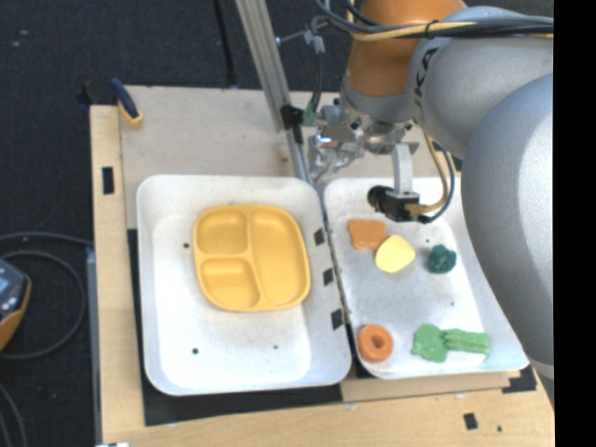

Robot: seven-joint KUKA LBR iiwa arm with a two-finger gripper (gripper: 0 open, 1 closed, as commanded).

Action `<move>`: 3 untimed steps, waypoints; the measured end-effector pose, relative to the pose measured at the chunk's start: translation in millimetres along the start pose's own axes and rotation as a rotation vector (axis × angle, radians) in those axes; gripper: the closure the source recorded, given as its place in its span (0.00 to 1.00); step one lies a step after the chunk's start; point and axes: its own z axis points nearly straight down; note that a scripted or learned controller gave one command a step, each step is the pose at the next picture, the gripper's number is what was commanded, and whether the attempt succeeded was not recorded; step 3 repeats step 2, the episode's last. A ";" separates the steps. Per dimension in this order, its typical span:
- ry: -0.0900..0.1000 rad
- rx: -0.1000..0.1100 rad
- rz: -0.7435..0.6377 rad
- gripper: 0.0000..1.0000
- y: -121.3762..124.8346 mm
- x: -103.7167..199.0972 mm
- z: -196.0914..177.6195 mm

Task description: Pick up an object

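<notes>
1. The arm [503,110] fills the upper right of the frame, and its bulk hangs over the right bin's far edge. It could hide your view during a descent.
2. The left bin [154,287] holds one thing, the yellow divided plate [251,257]. It is wide and flat, so I judge it a poor target.
3. The right bin [410,305] holds your candidates, all well apart from the gripper.
4. The green toy [450,343] lies at lower right, close to the bin's wall, where a grab may clip the rim.
5. The gripper [326,161] hangs at upper centre, above the seam between the bins. You cannot tell whether it is spread or closed, and nothing is visibly in it.
6. The yellow piece [394,254] touches the orange block [367,234]. Closing on one may shove the other.
7. The orange ring [375,343] sits by the dividing wall at the bottom, and it is low enough to slip.
8. The dark green ball [440,260] may roll away.
</notes>
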 end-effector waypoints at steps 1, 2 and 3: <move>0.000 0.000 -0.001 1.00 3.1 57.8 -3.0; -0.001 0.002 0.004 0.00 2.9 54.2 -2.5; -0.001 0.002 0.004 0.00 2.9 54.2 -2.5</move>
